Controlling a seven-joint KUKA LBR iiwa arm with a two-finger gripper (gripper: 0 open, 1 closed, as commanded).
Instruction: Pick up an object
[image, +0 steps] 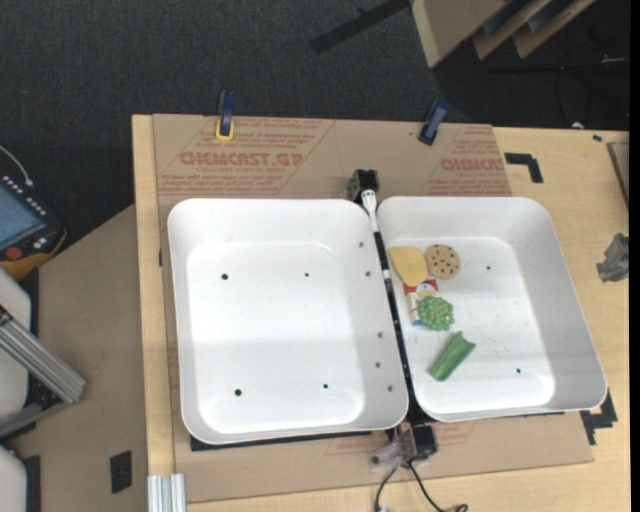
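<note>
Looking down on the bench, you see two shallow white bins side by side on a brown cardboard sheet (300, 150) printed in red. The left bin (270, 300) fills the centre left of the frame. The right bin (555, 300) holds all the loose objects, clustered in its left half near the shared edge. A yellow piece (407, 264) lies just beside a round speckled cookie (442, 261). Below them, a small red-and-white item (425, 289) touches a bumpy green ball (435, 314). A green block (451, 356) lies tilted lower down. Two blue clamps (226, 106) grip the sheet's upper edge. You cannot identify a small grey shape (615, 258) at the far right.
</note>
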